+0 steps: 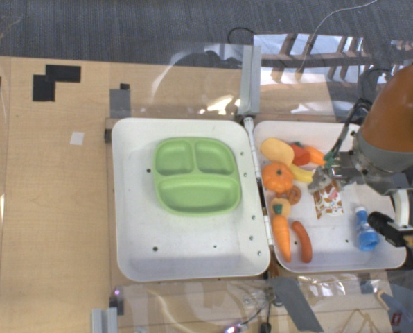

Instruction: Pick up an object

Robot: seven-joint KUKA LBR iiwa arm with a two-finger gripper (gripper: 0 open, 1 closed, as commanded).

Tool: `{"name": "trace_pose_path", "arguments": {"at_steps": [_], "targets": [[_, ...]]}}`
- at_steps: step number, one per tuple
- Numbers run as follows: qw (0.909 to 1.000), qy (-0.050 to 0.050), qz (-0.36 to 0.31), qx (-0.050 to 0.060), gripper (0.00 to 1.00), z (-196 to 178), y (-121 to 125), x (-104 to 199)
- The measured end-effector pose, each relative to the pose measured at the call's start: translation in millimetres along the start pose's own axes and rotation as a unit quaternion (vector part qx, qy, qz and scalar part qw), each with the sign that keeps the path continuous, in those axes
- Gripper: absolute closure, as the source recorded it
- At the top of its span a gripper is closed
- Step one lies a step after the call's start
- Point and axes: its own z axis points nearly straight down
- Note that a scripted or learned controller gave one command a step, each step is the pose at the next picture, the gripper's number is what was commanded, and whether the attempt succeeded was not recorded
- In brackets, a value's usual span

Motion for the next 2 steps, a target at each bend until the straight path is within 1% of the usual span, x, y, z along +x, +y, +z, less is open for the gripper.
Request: {"name": "trace_pose_path", "arguments": {"at_steps": [1,2], "targets": [[1.0000,0.000,0.000,0.000,0.00,0,0,0],[0.9927,-0.001,0.120,-0.001,0.00,-50,-23,-3]]}}
